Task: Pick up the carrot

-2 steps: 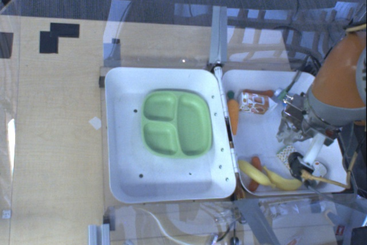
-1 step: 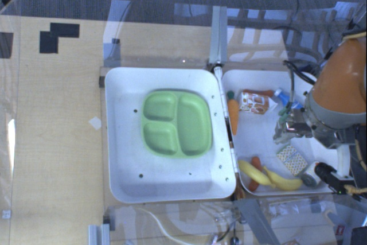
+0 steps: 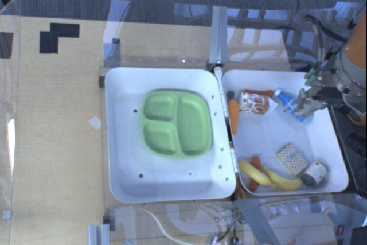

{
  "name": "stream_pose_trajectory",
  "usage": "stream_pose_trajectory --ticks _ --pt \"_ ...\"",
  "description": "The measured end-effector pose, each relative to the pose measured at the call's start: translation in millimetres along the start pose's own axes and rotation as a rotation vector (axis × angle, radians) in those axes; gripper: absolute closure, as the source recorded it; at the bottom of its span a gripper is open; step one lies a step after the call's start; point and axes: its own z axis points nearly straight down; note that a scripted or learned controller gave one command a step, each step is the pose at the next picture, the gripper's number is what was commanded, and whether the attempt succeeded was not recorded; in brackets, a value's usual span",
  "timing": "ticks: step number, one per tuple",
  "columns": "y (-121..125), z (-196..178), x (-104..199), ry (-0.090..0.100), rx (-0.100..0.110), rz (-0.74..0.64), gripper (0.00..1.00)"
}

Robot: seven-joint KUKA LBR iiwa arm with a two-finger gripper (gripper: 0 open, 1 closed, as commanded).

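Observation:
The orange carrot, with a green stub at its far end, lies along the left wall of the right bin, close to the divider between the bins. My gripper hangs over the right bin's far right part, well to the right of the carrot. It is just beside a small blue and white bottle. Nothing shows held in it.
A green divided plate sits in the left bin. In the right bin are a white and orange pouch next to the carrot, two bananas, a small red piece, a patterned box and a grey can.

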Motion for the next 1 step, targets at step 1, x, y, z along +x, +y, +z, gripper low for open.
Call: stream_pose_trajectory --ticks 1 --pt "-0.3 23.6 10.1 0.000 0.000 -0.166 1.00"
